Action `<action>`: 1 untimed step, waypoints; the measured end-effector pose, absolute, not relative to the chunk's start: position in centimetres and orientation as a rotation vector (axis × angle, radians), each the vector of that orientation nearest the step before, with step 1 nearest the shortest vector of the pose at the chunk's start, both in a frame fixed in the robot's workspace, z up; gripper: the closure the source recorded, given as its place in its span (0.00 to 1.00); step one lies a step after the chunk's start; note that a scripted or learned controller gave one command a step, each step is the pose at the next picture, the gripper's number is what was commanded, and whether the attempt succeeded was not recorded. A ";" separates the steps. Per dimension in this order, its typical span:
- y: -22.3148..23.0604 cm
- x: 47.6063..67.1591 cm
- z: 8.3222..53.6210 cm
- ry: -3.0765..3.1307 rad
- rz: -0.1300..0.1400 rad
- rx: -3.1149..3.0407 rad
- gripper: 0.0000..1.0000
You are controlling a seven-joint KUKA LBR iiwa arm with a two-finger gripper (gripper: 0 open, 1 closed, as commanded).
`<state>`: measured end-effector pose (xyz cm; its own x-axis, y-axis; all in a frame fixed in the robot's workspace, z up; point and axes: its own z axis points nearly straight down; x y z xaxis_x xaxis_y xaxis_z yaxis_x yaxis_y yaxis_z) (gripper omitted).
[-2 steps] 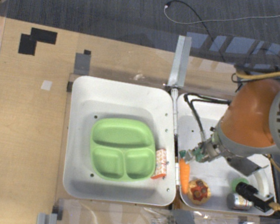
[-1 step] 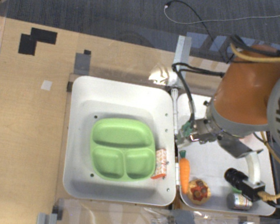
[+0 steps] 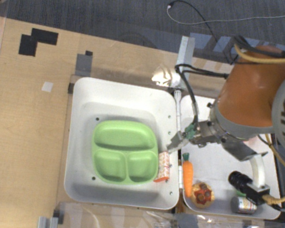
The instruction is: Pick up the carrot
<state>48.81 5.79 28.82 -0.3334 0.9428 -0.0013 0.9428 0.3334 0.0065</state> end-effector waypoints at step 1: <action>-1.5 49.1 19.1 2.588 0.002 1.777 0.00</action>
